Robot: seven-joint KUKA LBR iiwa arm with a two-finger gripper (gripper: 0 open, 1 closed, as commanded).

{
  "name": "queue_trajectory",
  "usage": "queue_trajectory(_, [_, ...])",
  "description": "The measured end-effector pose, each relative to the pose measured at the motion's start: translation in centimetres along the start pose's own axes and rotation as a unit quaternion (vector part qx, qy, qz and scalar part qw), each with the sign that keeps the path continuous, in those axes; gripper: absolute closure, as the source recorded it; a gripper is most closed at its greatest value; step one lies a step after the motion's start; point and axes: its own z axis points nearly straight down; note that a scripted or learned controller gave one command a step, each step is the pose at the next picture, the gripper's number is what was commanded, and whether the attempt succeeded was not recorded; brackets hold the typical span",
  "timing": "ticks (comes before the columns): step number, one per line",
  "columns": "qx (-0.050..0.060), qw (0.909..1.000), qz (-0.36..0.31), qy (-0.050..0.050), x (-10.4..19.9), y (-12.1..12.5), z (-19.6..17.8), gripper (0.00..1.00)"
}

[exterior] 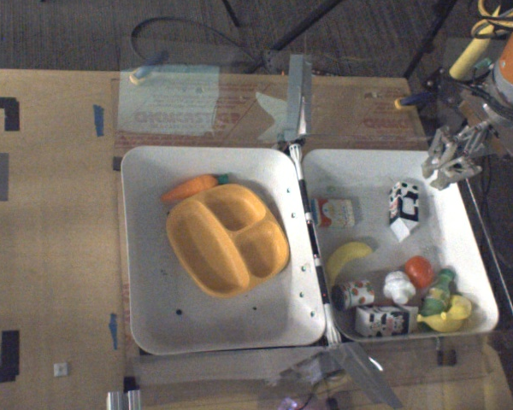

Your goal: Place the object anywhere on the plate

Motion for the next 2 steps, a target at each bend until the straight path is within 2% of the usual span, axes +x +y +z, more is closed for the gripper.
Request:
queue_trajectory(1, [0.000,0.9999,-0.017,-0.001,-1.6,3.4,-3.5,1.00])
queue_trajectory(2, [0.000,0.9944,0.105,-0.001,-2.2,4.0,-6.1,1.00])
